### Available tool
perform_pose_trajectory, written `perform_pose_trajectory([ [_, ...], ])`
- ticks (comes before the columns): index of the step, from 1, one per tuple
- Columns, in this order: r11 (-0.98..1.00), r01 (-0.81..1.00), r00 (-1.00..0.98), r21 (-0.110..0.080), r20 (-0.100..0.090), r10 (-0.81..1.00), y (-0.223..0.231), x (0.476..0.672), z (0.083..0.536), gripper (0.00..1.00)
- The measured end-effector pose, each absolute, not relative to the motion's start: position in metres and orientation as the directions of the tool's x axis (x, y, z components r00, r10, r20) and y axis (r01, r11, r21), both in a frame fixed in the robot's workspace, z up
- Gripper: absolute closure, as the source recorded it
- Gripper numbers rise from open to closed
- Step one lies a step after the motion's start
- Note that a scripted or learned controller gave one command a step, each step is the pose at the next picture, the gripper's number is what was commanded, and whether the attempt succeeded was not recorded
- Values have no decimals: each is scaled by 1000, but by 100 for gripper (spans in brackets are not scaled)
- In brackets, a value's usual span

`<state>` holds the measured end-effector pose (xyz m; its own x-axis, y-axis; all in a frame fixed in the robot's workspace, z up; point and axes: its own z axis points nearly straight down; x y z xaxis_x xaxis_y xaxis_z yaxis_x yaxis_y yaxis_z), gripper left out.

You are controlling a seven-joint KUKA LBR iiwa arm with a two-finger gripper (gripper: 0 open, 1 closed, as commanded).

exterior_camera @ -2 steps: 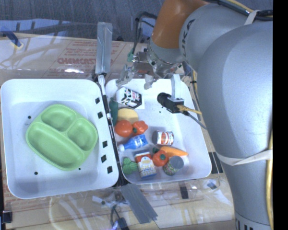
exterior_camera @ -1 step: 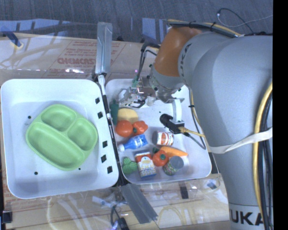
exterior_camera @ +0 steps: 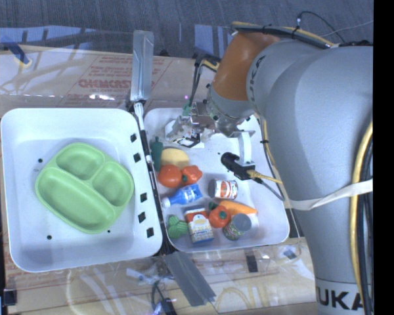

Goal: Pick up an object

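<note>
Camera view: tool [exterior_camera: 184, 128] hangs over the right bin's [exterior_camera: 276, 231] far end, near the yellow fruit [exterior_camera: 175, 157]; grip state unclear. Green plate [exterior_camera: 84, 186] fills the left bin [exterior_camera: 20, 241].

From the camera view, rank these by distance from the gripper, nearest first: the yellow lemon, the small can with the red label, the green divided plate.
Measured from the gripper, at the top of the right bin:
1. Yellow lemon, just below it in the right bin.
2. Small can with the red label, lower, mid right bin.
3. Green divided plate, across the divider in the left bin.
</note>
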<state>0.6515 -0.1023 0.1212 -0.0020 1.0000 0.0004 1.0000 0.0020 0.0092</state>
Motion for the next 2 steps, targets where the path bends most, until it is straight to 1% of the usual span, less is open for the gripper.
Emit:
perform_pose_trajectory([
  [1,-17,1000,17,-3,1,1000,-12,642,191,100],
  [2,215,977,-215,-2,-1,977,-19,631,277,100],
])
